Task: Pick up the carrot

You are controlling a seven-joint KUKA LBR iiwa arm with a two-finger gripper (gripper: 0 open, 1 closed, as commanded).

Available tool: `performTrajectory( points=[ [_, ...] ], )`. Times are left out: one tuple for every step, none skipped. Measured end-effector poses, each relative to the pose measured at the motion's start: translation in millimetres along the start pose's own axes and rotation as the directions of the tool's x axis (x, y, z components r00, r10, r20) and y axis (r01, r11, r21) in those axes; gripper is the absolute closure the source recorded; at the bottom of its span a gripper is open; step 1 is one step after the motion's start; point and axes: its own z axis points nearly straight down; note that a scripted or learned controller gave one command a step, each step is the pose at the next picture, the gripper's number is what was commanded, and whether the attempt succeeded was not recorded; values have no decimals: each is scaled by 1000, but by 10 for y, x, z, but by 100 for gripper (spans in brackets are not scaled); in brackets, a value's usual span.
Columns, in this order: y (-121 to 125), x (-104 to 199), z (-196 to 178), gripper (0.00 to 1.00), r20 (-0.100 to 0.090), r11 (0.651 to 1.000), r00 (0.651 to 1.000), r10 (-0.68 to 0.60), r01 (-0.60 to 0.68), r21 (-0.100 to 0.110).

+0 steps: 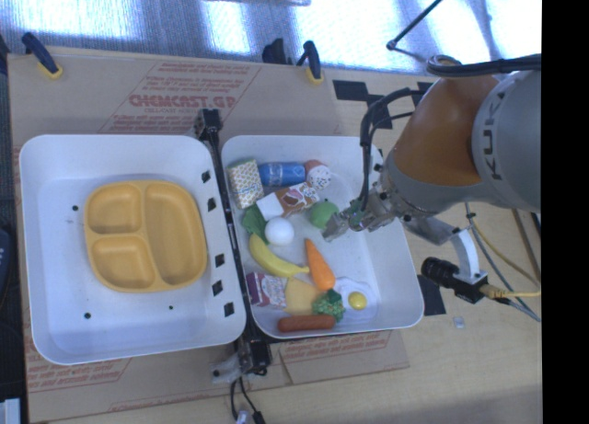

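The orange carrot (319, 266) lies in the right bin (394, 266), tip pointing up-left, between a yellow banana (274, 259) and a fried egg toy (355, 299). My gripper (347, 222) hangs over the bin's right half, just up and right of the carrot and next to a green item (322, 213). Nothing shows between its fingers. The grey arm with its orange band (442, 142) reaches in from the right.
The right bin also holds a blue can (282, 173), a white ball (279, 231), broccoli (328, 303), a sausage (306, 323), cheese (299, 294) and small packets. The left bin (55, 321) holds a yellow divided plate (144, 233). Black clips join the bins.
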Motion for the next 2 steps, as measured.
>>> performTrajectory(
  points=[
    [0, 1, 2, 0, 0, 1000, 1000, 0, 0, 0],
    [-74, -52, 1153, 0, -3, 987, 987, 160, -160, -3]
  ],
)
